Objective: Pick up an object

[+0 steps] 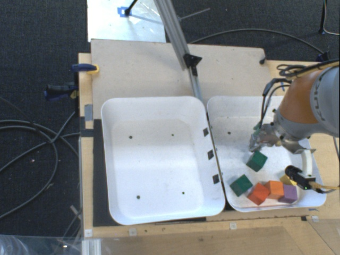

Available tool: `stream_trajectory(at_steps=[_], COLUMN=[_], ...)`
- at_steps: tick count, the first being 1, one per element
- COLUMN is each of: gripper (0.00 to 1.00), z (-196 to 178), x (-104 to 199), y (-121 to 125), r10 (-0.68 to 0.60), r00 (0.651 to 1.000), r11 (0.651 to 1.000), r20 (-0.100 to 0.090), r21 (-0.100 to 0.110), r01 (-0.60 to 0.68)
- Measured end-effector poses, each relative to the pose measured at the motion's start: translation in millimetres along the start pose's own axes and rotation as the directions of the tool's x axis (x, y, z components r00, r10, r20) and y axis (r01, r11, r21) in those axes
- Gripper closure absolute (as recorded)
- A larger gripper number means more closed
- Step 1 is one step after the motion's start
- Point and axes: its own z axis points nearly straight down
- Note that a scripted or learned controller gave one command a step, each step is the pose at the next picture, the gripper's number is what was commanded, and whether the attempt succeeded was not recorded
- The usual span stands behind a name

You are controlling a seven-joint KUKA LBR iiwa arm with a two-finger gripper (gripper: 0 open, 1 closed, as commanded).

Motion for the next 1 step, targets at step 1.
stream_trajectory(at_steps=[1], gripper=[0.0], z=[0.4], x=[0.2], y=[-0.2], r10=[-0.001], r00=[1.0], r11=[1.0], r20=[0.0], r21=[0.001], r01=[0.001])
